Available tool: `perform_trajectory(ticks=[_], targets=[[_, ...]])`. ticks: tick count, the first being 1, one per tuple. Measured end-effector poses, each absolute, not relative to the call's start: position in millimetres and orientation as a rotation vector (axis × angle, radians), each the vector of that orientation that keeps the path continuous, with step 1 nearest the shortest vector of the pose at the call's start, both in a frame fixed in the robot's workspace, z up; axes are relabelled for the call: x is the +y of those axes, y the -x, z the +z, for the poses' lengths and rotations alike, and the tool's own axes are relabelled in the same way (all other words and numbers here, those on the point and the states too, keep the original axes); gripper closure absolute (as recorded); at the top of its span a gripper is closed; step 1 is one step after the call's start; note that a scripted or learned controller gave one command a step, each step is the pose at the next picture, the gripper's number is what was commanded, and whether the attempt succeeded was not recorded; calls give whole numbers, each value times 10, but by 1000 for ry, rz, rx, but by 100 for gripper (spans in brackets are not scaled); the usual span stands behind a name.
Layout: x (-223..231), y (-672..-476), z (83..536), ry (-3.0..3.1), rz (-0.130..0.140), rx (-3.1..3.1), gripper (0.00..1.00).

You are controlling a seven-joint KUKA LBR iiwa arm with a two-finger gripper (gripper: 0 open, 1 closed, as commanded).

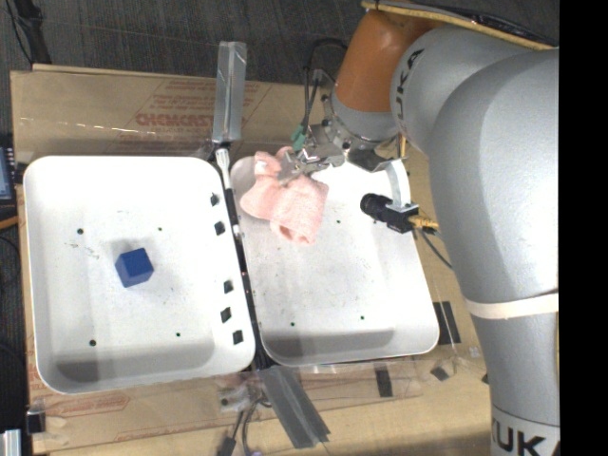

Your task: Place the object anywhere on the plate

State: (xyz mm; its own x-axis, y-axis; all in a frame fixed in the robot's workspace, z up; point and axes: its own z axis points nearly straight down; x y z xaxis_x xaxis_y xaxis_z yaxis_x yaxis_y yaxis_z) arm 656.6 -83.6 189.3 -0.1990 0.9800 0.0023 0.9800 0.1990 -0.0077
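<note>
Beneath claw (302, 160), pink cloth (285, 202), long axis diagonal.

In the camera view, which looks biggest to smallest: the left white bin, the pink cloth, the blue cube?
1. Left white bin, by far.
2. Pink cloth, hanging at the pincer; it may be nearer the camera.
3. Blue cube.

Black letters "UKA", part of the maker's name, run along the grey arm (494, 160) just below its orange band; "UK" shows again in black at the arm's lower end. Faint red print on the cardboard sheet (142, 112) behind the bins is too blurred to read.
</note>
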Motion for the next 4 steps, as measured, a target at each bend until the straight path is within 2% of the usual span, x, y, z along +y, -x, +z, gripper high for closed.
perform_trajectory(ticks=[1, 3, 4], targets=[[-823, -6572, 2298, 1976, 4, -2438, 100], [-5, -5969, 2317, 855, 4, -3017, 100], [486, -5748, 2210, 230, 2, -3127, 100]])
